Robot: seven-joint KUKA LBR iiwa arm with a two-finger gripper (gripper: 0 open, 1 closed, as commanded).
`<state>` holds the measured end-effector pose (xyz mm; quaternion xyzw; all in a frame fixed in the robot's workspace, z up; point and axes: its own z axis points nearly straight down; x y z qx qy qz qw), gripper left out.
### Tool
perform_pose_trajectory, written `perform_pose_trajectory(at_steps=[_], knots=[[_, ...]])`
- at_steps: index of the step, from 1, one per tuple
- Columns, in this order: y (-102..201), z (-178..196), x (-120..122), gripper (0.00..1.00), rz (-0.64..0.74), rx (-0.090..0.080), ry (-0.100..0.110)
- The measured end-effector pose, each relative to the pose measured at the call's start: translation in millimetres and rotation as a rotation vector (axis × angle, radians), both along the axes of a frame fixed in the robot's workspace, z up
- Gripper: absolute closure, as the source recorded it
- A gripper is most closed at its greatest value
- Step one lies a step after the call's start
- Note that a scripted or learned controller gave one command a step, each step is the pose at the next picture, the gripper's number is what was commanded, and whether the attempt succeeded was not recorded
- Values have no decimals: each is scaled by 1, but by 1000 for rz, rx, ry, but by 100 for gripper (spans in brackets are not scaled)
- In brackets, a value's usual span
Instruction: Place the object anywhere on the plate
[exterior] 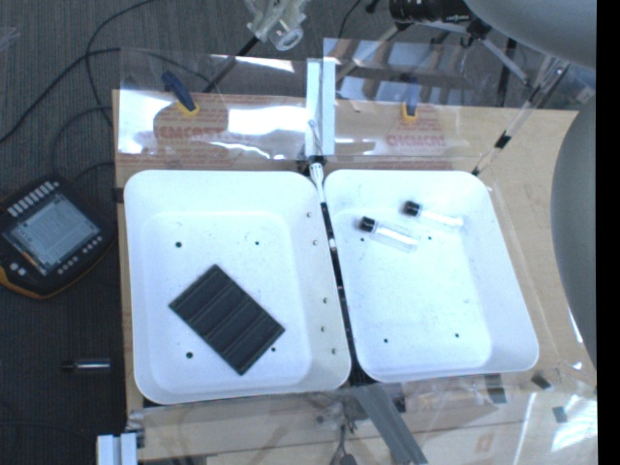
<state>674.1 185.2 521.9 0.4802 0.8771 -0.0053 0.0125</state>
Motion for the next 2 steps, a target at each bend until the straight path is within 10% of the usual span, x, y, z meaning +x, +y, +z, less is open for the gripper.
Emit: perform_pose_trajectory(at_steps=[2], knots=[[2,17,1,100,1,-4,-3]])
